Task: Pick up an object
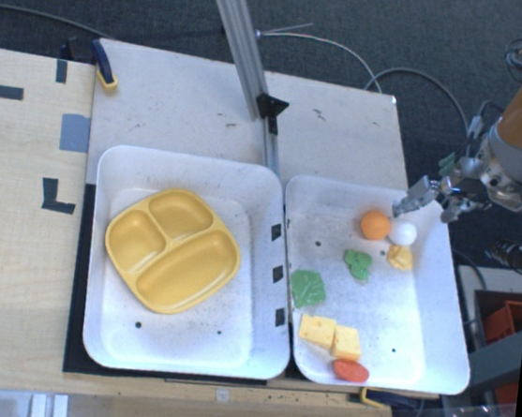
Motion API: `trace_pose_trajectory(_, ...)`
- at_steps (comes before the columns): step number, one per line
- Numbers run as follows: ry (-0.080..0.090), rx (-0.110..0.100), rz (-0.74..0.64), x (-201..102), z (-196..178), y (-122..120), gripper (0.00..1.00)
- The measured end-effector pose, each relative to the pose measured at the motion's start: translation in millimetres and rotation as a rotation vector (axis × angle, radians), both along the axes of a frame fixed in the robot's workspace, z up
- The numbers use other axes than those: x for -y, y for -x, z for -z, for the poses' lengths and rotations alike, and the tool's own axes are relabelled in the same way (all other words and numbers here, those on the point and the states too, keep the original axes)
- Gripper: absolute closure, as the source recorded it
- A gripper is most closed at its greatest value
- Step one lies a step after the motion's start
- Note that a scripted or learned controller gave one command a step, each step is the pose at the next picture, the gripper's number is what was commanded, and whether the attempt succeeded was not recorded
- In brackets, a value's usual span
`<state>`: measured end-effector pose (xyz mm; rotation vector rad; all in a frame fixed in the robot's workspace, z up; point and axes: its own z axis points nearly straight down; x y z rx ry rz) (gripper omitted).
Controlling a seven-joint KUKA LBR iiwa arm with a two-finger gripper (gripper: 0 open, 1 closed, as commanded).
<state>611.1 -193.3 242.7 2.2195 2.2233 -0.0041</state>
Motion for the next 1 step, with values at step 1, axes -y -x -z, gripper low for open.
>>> trace_pose_trajectory(1,0.001,0.001,-0.002,-0.6,-10.1,-0.5,1.00)
